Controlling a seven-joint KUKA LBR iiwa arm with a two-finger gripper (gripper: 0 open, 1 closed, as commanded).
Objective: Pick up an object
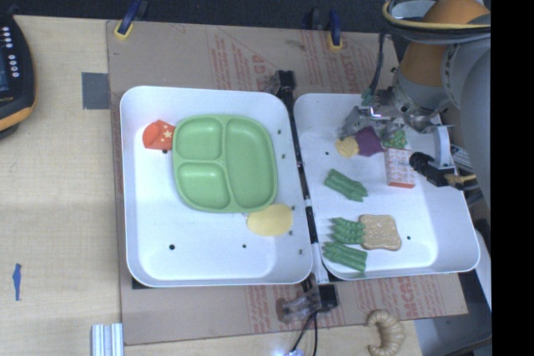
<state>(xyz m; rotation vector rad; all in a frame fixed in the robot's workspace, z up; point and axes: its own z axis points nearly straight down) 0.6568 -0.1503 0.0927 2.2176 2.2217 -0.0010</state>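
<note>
The gripper [370, 117] hangs low over the purple toy [368, 142] in the right bin [442, 250]; its finger spread is unreadable, the arm [434, 37] hiding its wrist.

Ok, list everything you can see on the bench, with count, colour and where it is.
bins: 2, white, side by side
divided plate: 1, green, left bin
red item: 1, left bin, far-left corner
yellow item: 1, left bin, near the plate
purple item: 1, right bin, far end
small yellow piece: 1, beside purple item
green beans: 3 bunches, right bin
toast: 1, tan, right bin
carton: 1, red-white, right bin
clamps: 2, blue-yellow, far edge
arm: 1, grey-orange, right
tool: 1, over purple item
</note>
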